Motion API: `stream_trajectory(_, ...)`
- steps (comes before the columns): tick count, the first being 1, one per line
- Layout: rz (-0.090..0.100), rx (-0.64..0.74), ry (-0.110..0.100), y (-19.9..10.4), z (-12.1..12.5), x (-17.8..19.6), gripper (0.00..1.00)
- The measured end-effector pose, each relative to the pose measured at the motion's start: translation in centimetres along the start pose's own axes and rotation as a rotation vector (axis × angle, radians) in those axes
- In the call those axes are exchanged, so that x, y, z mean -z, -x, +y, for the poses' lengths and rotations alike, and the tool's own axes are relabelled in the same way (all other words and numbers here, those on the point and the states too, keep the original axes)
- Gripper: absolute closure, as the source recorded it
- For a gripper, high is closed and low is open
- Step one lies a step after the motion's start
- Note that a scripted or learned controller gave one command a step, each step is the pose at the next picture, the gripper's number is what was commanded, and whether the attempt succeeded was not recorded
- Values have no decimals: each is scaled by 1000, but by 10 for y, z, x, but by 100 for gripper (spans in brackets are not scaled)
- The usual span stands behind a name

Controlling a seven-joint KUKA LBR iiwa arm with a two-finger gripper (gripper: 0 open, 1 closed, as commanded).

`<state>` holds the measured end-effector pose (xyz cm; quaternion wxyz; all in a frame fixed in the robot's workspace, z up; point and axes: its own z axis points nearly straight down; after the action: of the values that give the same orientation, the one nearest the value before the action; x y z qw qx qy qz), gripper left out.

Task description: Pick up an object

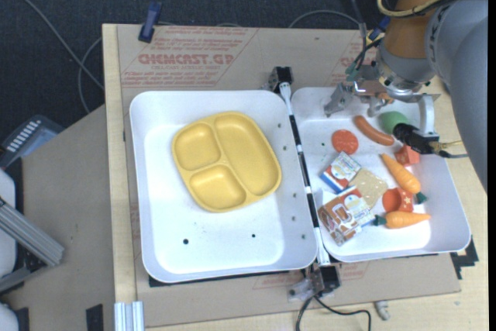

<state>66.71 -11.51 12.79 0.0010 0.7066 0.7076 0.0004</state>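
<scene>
From my overhead camera view I see the arm (pixel 434 19) reaching in from the right, its orange band up near the top right corner of the frame. The gripper (pixel 370 93) hangs over the far edge of the right bin (pixel 457 232); whether it is wide or narrow I cannot tell, and I see nothing gripped in it.

The things to pick all lie in that right bin. A sausage (pixel 374 130) sits near the far edge, just beside the gripper, with a green piece (pixel 391 121) next to it. A red tomato slice (pixel 345 140) lies toward the bin's left edge. Below it is a small blue and white carton (pixel 339 170), then a tan cracker (pixel 370 184) and a brown snack packet (pixel 347 215) near the near left corner. One carrot (pixel 401 173) lies toward the right edge, a second carrot (pixel 404 219) near the near edge.

In the left bin (pixel 155 244) a yellow divided tray (pixel 225 160) rests about the middle, tilted to the bin's edges. Both bins sit on a cardboard sheet (pixel 194 54).
</scene>
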Motion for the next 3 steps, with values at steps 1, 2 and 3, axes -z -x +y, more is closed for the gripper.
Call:
stream_trajectory(1, 0, -1, -1, -17, -32, -42, 0)
stream_trajectory(2, -2, 0, 4, -16, -30, -31, 100)
stream_trajectory(3, -2, 0, 4, -16, -30, -31, 0)
